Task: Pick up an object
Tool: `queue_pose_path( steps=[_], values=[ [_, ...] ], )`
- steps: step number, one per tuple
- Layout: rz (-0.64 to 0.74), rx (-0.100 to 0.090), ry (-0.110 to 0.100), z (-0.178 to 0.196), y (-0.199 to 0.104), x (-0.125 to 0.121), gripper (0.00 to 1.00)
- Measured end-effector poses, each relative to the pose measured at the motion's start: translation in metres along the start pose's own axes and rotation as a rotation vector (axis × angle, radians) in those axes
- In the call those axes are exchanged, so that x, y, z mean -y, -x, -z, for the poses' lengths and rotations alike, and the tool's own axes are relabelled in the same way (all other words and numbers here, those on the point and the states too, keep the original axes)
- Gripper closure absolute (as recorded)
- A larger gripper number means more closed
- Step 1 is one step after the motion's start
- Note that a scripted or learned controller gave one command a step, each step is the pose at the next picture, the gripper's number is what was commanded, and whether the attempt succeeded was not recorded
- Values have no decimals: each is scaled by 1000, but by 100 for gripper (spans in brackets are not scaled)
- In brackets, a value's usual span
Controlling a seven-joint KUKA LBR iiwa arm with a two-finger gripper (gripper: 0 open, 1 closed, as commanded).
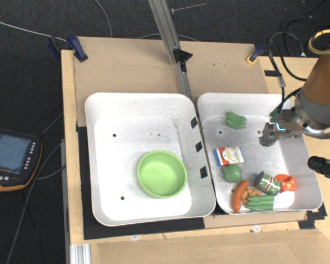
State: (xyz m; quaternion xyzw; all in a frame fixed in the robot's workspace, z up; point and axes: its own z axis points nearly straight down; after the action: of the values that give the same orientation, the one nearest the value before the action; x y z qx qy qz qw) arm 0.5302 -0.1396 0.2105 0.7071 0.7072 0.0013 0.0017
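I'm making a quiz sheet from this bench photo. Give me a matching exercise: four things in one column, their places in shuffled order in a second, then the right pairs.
Things:
1. green bowl
2. gripper
3. small carton
4. leafy green toy

Places:
A. far part of the right bin, left of the gripper
B. left bin, near its front
C. over the right bin's right side
D. middle of the right bin, just above a round green toy

Pairs: 1-B, 2-C, 3-D, 4-A

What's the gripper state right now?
Gripper: cannot be told from this view; it hangs over the right bin, nothing visibly held.
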Motion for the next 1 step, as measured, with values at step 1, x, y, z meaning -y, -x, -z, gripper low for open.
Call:
queue_pose_path(
  steps=[1],
  values=[
    [0,0,-2,17,0,-1,100]
  ],
)
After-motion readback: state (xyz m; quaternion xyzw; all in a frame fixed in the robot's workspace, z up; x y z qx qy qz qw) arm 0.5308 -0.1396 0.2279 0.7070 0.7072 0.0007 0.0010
